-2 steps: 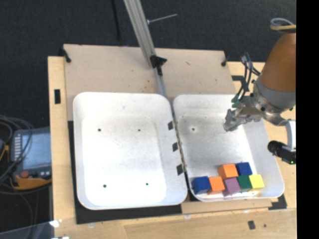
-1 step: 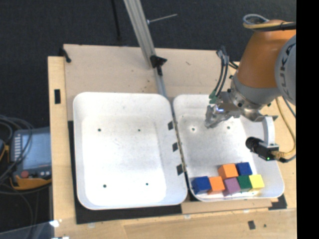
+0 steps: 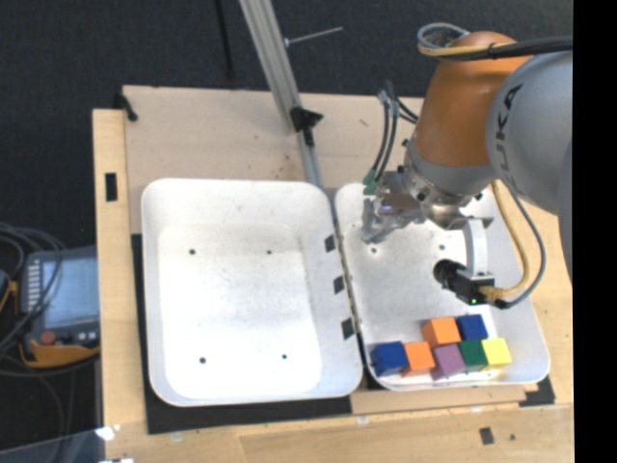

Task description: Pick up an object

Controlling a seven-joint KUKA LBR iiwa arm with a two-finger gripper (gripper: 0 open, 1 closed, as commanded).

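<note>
Blocks: seven small cubes lay clustered in the near corner of the right bin (image 3: 511,258), well apart from the jaws (image 3: 378,222), toward the camera and to their right in the view.
Cluster axis: the group's long axis ran roughly along the bin's near wall, tilted slightly up toward the right; each cube was too square to show a heading of its own.
Near row: blue block (image 3: 388,357) at the left end, then orange block (image 3: 418,356), purple block (image 3: 448,359), green block (image 3: 473,353) and yellow block (image 3: 496,351), touching or just beside one another.
Far row: a second orange block (image 3: 442,331) and a second blue block (image 3: 471,327) sat side by side, just behind the near row.
Jaws: they hung over the far left part of the right bin, close to the wall shared with the left bin (image 3: 241,287); nothing showed between them, and I could not tell whether they were wide or narrow.
Arm: the orange band (image 3: 461,114) rose above the wrist, the grey link entering from the right.
Left bin: white, just beside the right bin, to the left of the jaws.
Worktop (image 3: 212,133): pale board under both bins.
</note>
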